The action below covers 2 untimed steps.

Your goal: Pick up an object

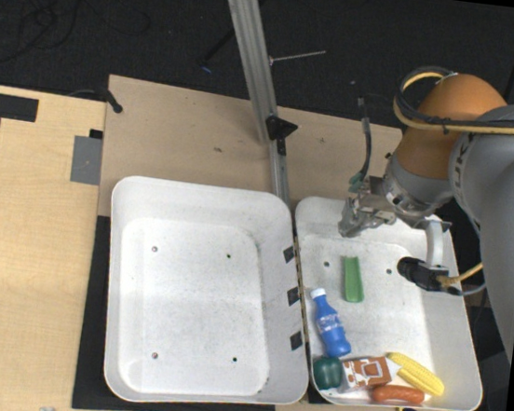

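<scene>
Gripper [356, 224] hangs over the far end of the right bin [463, 354], pointing down; nothing between its tips, and whether they stand apart or closed cannot be told from this slant.

Nearest pickable thing: green block [352, 279], lying flat just below the gripper in the view, i.e. toward the bench's near edge and almost straight in line with it. Long axis runs near–far, slightly tilted, so a grip across its short width looks the natural one. Clear floor on both its long sides.

Further the same way: blue bottle [330, 324], close against the bin's left wall, long axis slanted. Beyond that, well apart from the gripper, a crowded near corner: dark green piece [328, 373], corn [416, 373], sausage [396, 394], touching or nearly so.

Judgement: the block is the easy candidate, needing a short move nearward, then descent.
</scene>
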{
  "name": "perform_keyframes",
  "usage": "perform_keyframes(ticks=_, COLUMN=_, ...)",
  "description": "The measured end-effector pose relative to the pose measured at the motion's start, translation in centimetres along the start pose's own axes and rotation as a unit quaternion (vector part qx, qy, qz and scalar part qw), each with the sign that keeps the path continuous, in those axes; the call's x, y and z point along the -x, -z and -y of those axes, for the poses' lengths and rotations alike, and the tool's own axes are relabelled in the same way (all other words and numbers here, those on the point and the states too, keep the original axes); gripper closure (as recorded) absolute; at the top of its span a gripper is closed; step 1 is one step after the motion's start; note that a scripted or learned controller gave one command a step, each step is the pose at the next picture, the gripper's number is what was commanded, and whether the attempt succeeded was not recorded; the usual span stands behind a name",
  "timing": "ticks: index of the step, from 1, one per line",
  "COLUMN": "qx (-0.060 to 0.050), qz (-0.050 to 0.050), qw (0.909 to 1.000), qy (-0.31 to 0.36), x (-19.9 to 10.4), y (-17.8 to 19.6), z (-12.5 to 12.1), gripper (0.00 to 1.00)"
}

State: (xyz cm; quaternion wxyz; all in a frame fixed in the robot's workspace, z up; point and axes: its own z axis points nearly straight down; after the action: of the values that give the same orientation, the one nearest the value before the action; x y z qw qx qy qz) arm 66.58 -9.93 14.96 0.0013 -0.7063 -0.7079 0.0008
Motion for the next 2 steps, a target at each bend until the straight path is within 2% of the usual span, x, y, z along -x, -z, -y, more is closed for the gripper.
perform_keyframes(ticks=1, qx=0.003, qz=0.001, qw=1.0, qy=-0.002, x=0.5, y=4.5, z=0.5, gripper=1.0)
perform_keyframes(ticks=2, qx=0.004, qz=0.001, qw=1.0, qy=-0.001, x=0.2, y=10.7, z=0.8, gripper=1.0)
